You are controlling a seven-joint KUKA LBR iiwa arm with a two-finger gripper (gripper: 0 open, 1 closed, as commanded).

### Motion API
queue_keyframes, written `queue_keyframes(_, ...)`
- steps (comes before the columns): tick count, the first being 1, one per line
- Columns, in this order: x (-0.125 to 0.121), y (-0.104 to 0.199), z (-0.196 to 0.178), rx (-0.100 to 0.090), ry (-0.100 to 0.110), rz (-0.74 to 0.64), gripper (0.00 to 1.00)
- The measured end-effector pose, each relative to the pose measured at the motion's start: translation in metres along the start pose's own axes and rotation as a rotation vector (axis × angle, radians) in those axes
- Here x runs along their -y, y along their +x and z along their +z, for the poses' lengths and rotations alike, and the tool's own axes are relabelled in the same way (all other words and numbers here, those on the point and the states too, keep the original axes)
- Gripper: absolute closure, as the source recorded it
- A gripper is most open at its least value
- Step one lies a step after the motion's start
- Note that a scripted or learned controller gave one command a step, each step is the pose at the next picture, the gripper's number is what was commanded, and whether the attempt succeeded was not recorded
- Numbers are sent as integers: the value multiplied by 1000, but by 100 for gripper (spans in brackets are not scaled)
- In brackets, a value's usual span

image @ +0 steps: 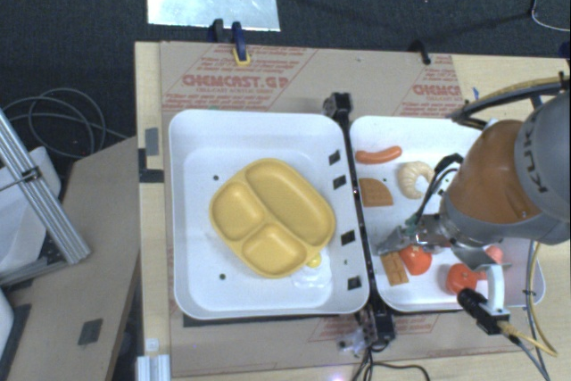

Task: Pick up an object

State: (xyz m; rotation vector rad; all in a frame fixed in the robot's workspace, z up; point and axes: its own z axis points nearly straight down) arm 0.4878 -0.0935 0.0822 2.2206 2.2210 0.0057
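At the lower right of the frame we hang our gripper [399,238] low in the right bin [375,131], just above a red tomato-like piece [416,260] and a brown cracker [393,269]. Whether the jaws stand wide or narrow we cannot tell. We should centre over the red piece, clear of the bin's wall, before closing.
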Motion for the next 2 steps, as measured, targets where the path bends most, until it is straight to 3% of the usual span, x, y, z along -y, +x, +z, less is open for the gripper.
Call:
queue_keyframes(1,-3,-1,-17,2,-8,-2,100)
queue_keyframes(2,-34,67,-107,1,-8,-12,100)
